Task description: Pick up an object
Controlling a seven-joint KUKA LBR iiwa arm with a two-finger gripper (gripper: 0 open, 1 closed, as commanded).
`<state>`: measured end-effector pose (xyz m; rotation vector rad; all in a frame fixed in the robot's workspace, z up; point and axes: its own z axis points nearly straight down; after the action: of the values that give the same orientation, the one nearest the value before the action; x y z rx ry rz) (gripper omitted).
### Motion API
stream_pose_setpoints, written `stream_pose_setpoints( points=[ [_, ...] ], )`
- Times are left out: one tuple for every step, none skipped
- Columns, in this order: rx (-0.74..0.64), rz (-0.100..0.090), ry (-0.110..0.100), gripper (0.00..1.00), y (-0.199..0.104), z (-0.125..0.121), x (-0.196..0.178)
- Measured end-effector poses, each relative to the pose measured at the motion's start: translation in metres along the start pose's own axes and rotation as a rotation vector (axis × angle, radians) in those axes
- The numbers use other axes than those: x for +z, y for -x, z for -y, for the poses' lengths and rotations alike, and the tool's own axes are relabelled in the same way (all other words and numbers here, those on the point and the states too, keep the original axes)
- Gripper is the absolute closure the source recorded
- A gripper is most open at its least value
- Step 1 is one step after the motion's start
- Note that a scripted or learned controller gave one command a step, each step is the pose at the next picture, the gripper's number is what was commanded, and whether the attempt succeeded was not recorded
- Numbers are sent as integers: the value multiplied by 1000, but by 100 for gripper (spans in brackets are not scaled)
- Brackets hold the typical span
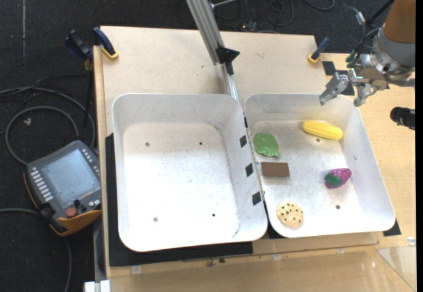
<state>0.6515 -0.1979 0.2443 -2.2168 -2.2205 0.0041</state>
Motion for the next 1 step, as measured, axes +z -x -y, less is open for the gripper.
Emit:
stream_pose_setpoints(
  points=[
    [-2,2,4,0,0,-1,-3]
  ],
)
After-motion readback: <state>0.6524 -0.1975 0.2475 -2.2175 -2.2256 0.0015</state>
